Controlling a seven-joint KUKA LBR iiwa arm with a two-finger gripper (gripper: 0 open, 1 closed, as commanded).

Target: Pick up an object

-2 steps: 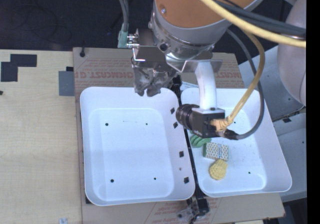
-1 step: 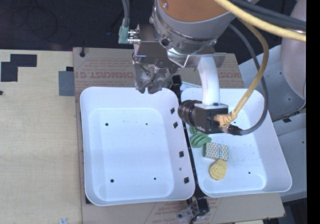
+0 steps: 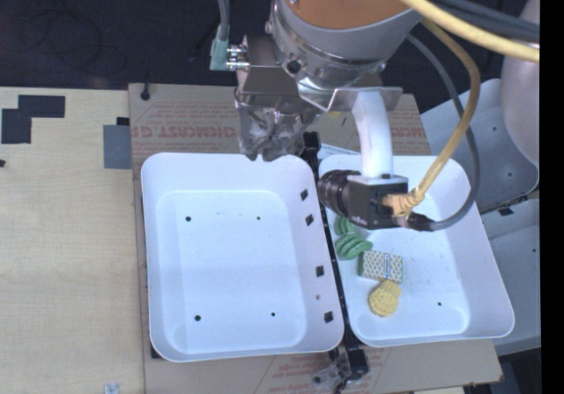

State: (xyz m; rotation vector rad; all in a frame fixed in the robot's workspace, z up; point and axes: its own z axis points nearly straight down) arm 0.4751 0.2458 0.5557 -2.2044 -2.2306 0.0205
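Note:
Three small objects lie in the right bin (image 3: 476,295), near its left wall. A green ribbed piece (image 3: 351,242) is farthest back, a checkered green-and-white block (image 3: 381,266) lies just in front of it, and a yellow rounded piece (image 3: 384,299) is nearest the front. My gripper (image 3: 267,135) hangs over the far rim of the left bin (image 3: 176,251), close to the divide between the two bins and well above and left of the objects. Nothing shows in its grasp.
A black cylinder on a white bracket (image 3: 361,197), with a yellow cable, hangs from the wrist over the back of the right bin. Both bins sit on a cardboard sheet (image 3: 185,123). Pale wooden bench (image 3: 62,242) lies to the left.

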